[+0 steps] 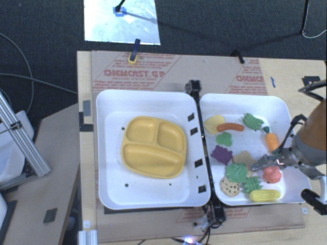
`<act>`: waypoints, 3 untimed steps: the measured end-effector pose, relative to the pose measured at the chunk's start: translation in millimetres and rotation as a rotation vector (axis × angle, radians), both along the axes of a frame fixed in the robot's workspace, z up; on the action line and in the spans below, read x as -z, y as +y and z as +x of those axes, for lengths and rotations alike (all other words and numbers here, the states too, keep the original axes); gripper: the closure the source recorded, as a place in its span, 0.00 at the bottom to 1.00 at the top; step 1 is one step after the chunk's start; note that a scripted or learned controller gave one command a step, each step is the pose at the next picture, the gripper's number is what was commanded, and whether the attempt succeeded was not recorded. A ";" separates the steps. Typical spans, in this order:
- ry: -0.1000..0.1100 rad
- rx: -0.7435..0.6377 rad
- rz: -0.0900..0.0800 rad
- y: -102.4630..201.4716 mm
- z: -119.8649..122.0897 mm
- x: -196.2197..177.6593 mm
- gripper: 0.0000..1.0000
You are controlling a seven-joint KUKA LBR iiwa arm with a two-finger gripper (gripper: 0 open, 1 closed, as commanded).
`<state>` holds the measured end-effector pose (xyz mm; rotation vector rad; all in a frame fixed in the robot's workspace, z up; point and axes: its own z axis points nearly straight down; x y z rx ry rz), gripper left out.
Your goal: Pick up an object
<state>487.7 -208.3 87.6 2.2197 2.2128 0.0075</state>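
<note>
Pincer [263, 162] on the grey arm [306, 154] sits highest, closest to the lens, reaching in from the right over the right bin [278, 105]. It hangs low over the toys in that bin's near-right part. Can't tell if it's spread or closed, too blurry and small. Nothing visibly pinched.

Tip points left at a tan piece [244, 158], just beside it, maybe touching, can't say. Red ball [273, 175] is just below the pincer, w/ a yellow cob [264, 194] nearer the front wall. Carrot [271, 141] lies just behind the pincer, orange w/ a green top.

Going out from there: big green leaf [236, 172] beside the tan piece, small green sprig [252, 184] next to it, cookie [230, 188] by the front-left corner. Purple grapes [222, 154] left of the tan piece, small green bit [224, 139] behind them. At the back of the bin: yellow lemon [214, 121], red sausage [230, 127] touching it, green frond [252, 120] to the right.

So all pickable toys are in the right bin, none lifted.

Left bin [110, 137] holds a yellow divided plate [153, 147], flat, roughly centred. Both bins rest on a cardboard sheet [168, 70] atop the bench. Beyond that, a shiny square panel [121, 14] lies on dark carpet.
</note>
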 end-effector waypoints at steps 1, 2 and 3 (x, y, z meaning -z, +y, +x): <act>-0.005 -0.005 -0.001 1.5 3.6 -11.5 1.00; 0.000 -0.002 -0.003 5.8 0.8 0.8 1.00; -0.001 -0.003 -0.004 10.5 1.2 0.4 1.00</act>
